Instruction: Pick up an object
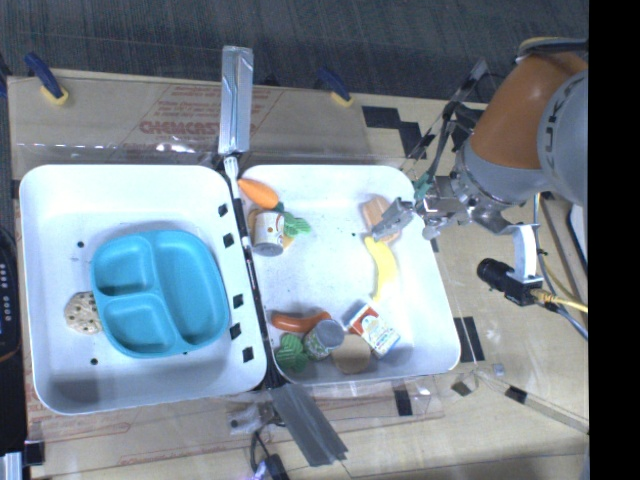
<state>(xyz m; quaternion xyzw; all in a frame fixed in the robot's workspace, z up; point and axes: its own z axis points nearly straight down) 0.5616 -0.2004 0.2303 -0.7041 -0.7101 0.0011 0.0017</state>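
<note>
Dark carpet is being seen beyond the pale wooden table (pixel 520 358), on which two shallow white bins are being carried side by side. At the left, the left white plastic bin (pixel 50 268) is being occupied by a blue three-compartment plastic tray (pixel 158 292), with a speckled round cookie (pixel 80 313) lying touching the tray's left edge. Across the divider, the right white plastic bin (pixel 320 183) is being filled with small toys: an orange plastic carrot (pixel 259 192) near the top left corner, a small tin can (pixel 267 232) just below it, a red sausage (pixel 298 320) low down beside a green-and-grey can (pixel 322 339) and a small red-and-white carton (pixel 374 332). A curved yellow plastic banana (pixel 380 265) is lying near the right wall, its upper end just below a small tan block (pixel 376 211). The grey metal pincer (pixel 393 220) is being held over that block; whether it is open or closed cannot be told.

The banana or the block is being judged the likeliest target. A centred descent is being advised, with the bin wall being avoided and the grip being confirmed before lifting.
</note>
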